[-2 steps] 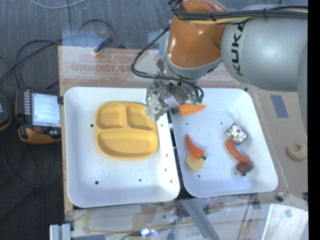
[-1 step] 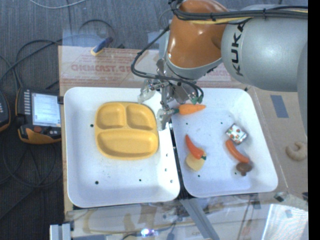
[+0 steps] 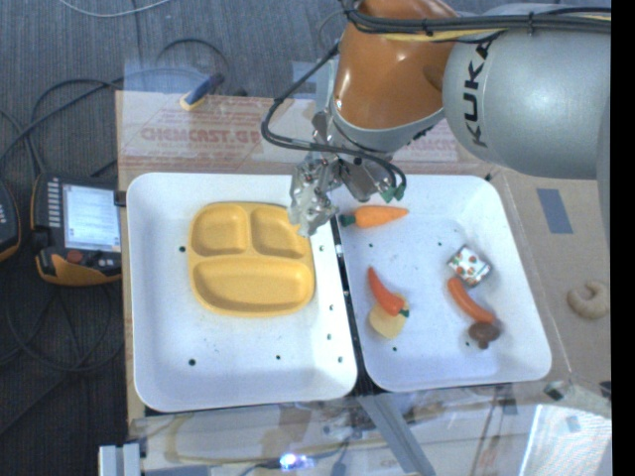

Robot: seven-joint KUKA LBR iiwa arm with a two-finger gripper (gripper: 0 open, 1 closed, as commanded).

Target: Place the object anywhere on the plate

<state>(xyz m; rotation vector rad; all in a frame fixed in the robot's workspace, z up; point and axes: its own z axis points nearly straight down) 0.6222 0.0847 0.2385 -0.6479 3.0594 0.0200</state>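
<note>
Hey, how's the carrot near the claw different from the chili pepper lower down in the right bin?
The carrot is pale orange and lies level across the view; the chili pepper is redder and lies on a slant. The carrot sits at the bin's far edge, the chili pepper mid-bin against a yellow piece. Both have green stems.

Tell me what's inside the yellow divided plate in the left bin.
The yellow divided plate shows bare compartments. The gripper overhangs its upper right corner, covering that small part.

Yellow plate [image 3: 252,258], 2 white bins [image 3: 159,365] — orange carrot [image 3: 378,216], red-white-green block [image 3: 468,265], brown mushroom [image 3: 484,334].
</note>
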